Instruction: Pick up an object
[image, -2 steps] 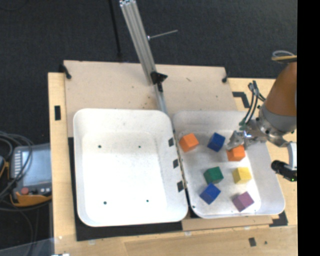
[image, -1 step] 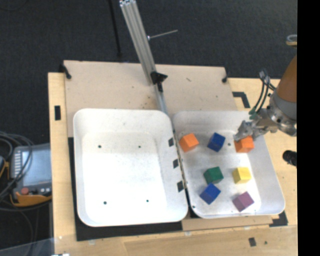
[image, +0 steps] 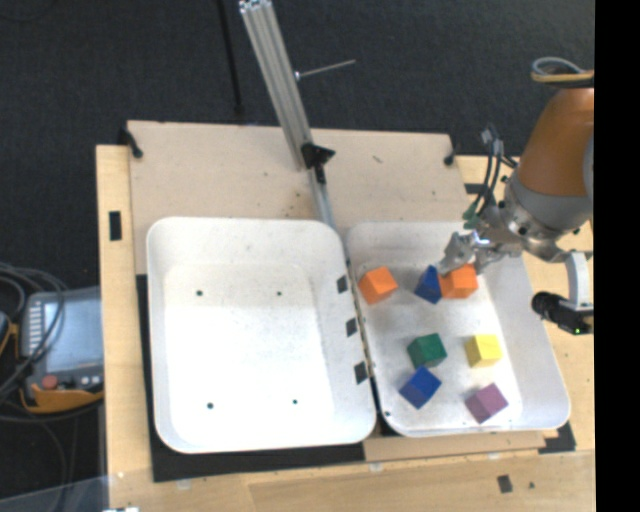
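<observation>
1. Orange is catching our eye first: an orange cube (image: 461, 282) is lying in the far part of the right bin (image: 530, 330), directly at the tip of the gripper (image: 462, 258).
2. We are seeing the gripper reaching in from the right, hanging just above and touching or nearly touching that cube's upper edge; we cannot tell whether it is gripping it.
3. We are finding a blue cube (image: 429, 285) sitting just beside the orange one, on its left, the two touching or nearly so.
4. A second orange cube (image: 377, 284) is resting farther left, near the bin's left wall, apart from the gripper.
5. Nearer the camera, we are noting a green cube (image: 427, 350) and a yellow cube (image: 483, 349) side by side, and below them another blue cube (image: 420, 386) and a purple cube (image: 486, 401), all well apart from the gripper.
6. The left bin (image: 250, 330) is sitting alongside, its right edge meeting the right bin.
</observation>
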